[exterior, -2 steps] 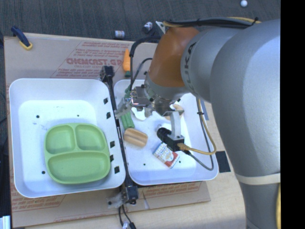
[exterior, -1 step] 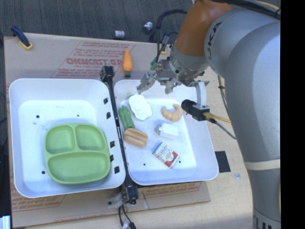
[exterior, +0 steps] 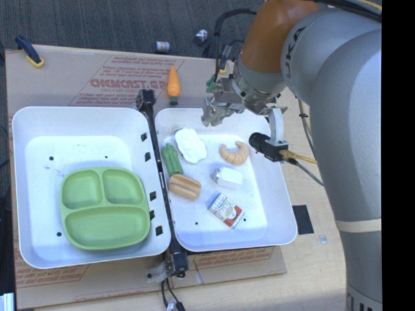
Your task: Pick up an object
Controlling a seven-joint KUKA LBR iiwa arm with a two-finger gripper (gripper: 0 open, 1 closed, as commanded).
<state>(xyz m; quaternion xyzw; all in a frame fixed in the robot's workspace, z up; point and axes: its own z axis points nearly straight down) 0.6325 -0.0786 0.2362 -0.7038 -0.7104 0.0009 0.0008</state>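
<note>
My gripper (exterior: 211,117) hangs over the far edge of the right bin (exterior: 275,222), its fingers pointing down with nothing seen between them. Just in front of it lies a white rounded piece (exterior: 190,145). A croissant (exterior: 234,153) lies to that piece's right. A green bean pod (exterior: 172,159) and a hot dog bun (exterior: 185,186) lie near the bin's left wall. A small white block (exterior: 228,177) and a red and white packet (exterior: 225,210) lie toward the front.
The left bin (exterior: 26,135) holds a green divided plate (exterior: 104,208). An orange carrot (exterior: 173,83) lies on the cardboard behind the bins. A black clip (exterior: 145,98) sits where the bins meet. My arm covers the right side.
</note>
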